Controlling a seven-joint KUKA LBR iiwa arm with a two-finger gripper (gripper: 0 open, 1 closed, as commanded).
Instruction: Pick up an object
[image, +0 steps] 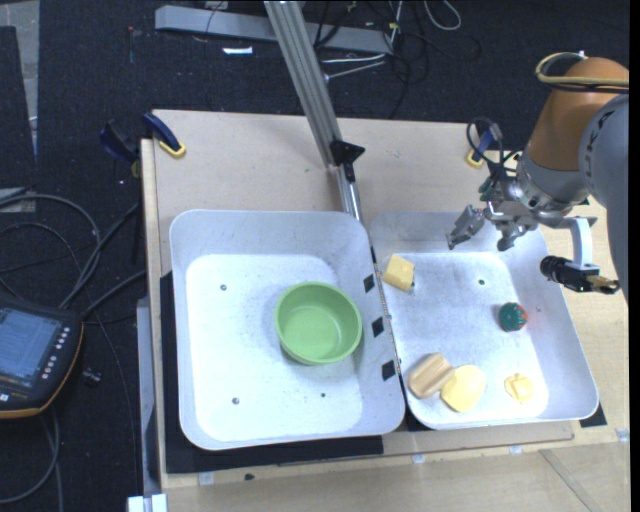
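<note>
We see the grey two-finger gripper (488, 228) hanging over the far edge of the right-hand shallow white bin (560, 330), its two fingers spread apart with nothing between them, so we read it as released and empty. Any piece here could serve as the object to pick up, and the nearest ones lie on either side of the claw: the small pale yellow block (400, 273) sits toward the camera and to the view's left of the fingers, close against the bin's left wall, while the small dark green ball with a red spot (513, 317) lies toward the camera and slightly to the view's right, near but apart from the fingers. Further toward the camera, well apart from the gripper, we find a tan oblong piece (428, 374) touching a round yellow piece (463, 388), and a small yellow lump (518, 387) just beside them. The tan piece's long axis runs on a slant. The light green plastic bowl (319, 322) rests in the left-hand white bin (215, 270), well away from the claw. We judge that the coming move calls for a short travel toward the camera before any descent.
</note>
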